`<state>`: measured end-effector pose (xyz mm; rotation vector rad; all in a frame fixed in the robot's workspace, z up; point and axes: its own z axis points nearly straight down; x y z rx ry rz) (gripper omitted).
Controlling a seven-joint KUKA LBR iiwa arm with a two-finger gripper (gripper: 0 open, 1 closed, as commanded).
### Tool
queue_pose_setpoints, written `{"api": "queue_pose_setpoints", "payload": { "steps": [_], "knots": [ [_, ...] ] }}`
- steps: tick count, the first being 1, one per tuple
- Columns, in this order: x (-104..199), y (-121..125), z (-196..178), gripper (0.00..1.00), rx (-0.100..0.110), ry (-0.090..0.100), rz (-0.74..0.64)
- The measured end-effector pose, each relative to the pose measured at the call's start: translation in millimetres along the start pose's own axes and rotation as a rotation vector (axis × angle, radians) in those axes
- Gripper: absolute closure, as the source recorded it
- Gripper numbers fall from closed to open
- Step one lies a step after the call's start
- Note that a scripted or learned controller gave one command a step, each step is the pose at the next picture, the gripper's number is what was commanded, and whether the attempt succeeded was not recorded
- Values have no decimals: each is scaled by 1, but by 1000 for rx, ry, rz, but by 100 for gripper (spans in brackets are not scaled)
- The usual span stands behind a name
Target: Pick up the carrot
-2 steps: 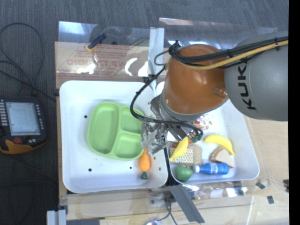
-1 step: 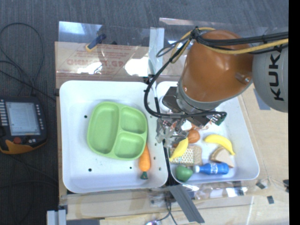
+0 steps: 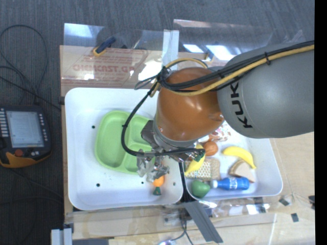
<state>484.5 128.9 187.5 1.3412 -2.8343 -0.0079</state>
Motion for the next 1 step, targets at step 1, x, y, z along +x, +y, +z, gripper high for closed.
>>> {"api": "queue_pose_setpoints", "payload": {
  "steps": [1],
  "knots": [
    [-2,-19,23,100,5,-1,-289]
  ]
}}
